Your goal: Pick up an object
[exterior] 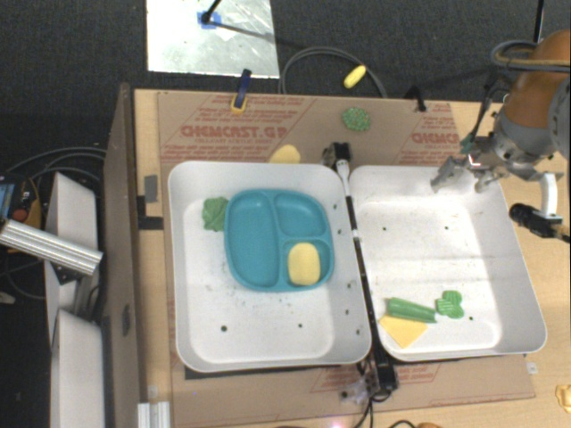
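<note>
Arm: the grey arm [535, 105] with its orange band comes in from the right and hangs over the far right corner of the right bin.
Tool: the tool [467, 173] sits low above the back edge of the right bin [500, 257]; from where I stand I cannot tell how it is set, and nothing shows in its grip.
Right bin, near edge: a long green vegetable piece [410, 310] lies across the top of a yellow wedge [403, 331], touching it; a small green leafy piece [451, 304] sits just beside the long piece's right end. All three lie well apart from the tool, at the opposite end of the bin.
Left bin: the left bin [205, 337] carries a teal divided plate [277, 239] near its middle.
Plate: a yellow rounded object [304, 263] rests in the lower right compartment of the plate.
Beside the plate: a green leafy bit [214, 213] lies in the bin, touching the plate's left rim.
Behind the bins: on the cardboard sheet [223, 127] lie a green round knobbly piece [357, 119] and a yellow piece [285, 155] half tucked behind the left bin's back wall.
Counter edge: a small yellow thing [355, 77] lies on the dark floor beyond the counter, by a cable.
</note>
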Tool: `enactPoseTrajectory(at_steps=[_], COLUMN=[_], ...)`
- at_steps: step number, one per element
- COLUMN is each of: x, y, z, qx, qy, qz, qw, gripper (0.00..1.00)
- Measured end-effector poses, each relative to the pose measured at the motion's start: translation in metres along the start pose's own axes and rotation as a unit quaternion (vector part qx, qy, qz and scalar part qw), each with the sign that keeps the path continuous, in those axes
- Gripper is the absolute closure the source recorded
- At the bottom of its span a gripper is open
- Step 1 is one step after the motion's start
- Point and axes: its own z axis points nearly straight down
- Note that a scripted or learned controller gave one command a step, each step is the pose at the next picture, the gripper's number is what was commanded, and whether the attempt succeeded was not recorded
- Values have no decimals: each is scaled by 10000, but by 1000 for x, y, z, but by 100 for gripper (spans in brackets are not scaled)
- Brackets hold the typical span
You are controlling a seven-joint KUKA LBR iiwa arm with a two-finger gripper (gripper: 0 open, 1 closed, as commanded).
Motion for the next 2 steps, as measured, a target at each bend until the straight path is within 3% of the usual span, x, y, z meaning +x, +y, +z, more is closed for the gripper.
enactPoseTrajectory(at_steps=[1, 2], x=[28, 31], y=[-2, -45], z=[48, 59], qx=[34, 46], qy=[18, 16], qz=[-26, 3], qw=[10000, 10000], gripper=[0, 0])
